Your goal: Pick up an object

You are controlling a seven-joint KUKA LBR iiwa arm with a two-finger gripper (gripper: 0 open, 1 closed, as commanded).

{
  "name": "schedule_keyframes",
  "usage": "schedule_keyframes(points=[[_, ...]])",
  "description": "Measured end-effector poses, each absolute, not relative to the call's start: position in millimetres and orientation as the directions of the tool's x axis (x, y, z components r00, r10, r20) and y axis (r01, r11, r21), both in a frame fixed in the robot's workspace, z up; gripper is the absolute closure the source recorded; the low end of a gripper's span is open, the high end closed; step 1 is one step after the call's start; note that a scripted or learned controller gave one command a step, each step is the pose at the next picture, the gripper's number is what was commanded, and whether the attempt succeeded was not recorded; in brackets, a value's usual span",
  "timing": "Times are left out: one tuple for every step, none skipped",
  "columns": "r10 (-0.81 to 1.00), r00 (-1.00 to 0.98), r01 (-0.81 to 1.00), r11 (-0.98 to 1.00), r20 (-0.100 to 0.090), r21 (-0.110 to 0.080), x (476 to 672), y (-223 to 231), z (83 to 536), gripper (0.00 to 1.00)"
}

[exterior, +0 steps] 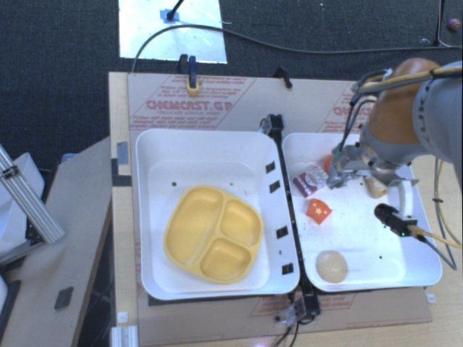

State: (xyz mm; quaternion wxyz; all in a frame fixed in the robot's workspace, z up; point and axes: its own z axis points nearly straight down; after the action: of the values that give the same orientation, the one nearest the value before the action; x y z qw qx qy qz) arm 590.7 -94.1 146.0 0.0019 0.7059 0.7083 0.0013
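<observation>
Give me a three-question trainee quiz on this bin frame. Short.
1. True or false: the yellow divided tray lies in the left bin.
2. Which object lies nearest the front rim of the right bin? A) red block B) pale round object C) small packet
3. Fill in: the end effector hovers over the ___ bin.

Key: 1 true; 2 B; 3 right.

Hand (338, 173) low in right bin (419, 266) nr red block (318, 210), beige ball (332, 266); yellow tray (212, 233) in left bin (155, 194).
</observation>
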Motion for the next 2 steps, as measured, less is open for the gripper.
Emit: schedule_keyframes(points=[[1.000, -0.003, 1.000, 0.004, -0.001, 0.007, 591.7, -99.9, 208.9, 1.00], [1.000, -0.004, 1.000, 0.004, -0.001, 0.006, 588.2, -104.2, 254.4, 1.00]])
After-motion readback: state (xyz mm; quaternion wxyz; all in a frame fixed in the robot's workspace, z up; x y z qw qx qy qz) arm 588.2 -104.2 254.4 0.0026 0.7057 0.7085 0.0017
